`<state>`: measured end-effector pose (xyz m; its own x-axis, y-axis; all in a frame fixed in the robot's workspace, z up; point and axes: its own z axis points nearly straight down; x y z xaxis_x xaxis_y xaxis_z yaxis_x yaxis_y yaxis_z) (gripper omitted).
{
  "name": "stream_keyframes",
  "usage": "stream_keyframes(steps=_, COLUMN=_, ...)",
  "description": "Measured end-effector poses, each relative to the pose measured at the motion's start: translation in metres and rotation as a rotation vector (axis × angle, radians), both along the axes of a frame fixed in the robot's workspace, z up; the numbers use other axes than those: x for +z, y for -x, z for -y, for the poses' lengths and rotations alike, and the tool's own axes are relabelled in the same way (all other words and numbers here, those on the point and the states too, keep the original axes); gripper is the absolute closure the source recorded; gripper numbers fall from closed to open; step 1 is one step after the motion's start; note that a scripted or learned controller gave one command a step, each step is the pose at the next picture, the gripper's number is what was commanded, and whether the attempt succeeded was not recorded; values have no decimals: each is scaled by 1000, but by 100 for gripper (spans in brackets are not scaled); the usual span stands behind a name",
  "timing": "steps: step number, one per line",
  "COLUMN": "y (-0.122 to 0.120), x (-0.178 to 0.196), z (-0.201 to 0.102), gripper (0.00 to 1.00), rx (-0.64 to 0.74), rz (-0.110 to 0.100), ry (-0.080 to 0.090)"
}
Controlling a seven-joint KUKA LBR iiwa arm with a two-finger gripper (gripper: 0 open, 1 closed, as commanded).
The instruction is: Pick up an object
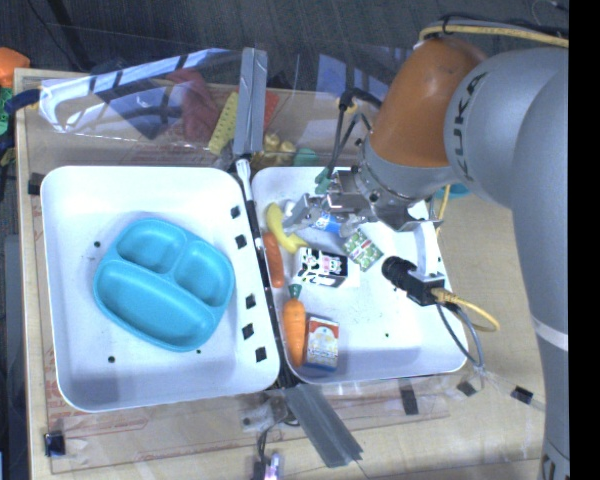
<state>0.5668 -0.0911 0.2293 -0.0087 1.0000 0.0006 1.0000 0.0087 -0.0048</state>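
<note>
My gripper [315, 211] hangs low over the upper left part of the right bin [430, 353], just above a cluster of small items. Right beside it lie a yellow banana [279, 230] and a black-and-white patterned box [321, 266]. A green and white packet [361, 247] sits just under the wrist. Farther toward the front, an orange carrot [294, 330] lies along the bin's left wall, next to a small orange carton [322, 342]. Another orange stick-like item [273, 259] lies against the divider. The arm hides whatever is directly beneath the hand.
The left bin [70, 368] holds a blue compartment tray [166, 280]. A black cable with a yellow loop [450, 303] trails from the arm over the right bin's right side. Clear plastic sheeting [140, 93] and clutter lie behind the bins.
</note>
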Motion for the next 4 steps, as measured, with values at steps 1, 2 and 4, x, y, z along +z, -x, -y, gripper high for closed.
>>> stream_keyframes(steps=1, y=-55, x=-82, z=43, gripper=0, rx=108, rz=1, ry=0)
stream_keyframes(steps=2, y=-90, x=-137, z=78, gripper=0, rx=113, rz=3, ry=1)
stream_keyframes(steps=4, y=-90, x=-24, z=36, gripper=100, rx=19, rz=4, ry=1)
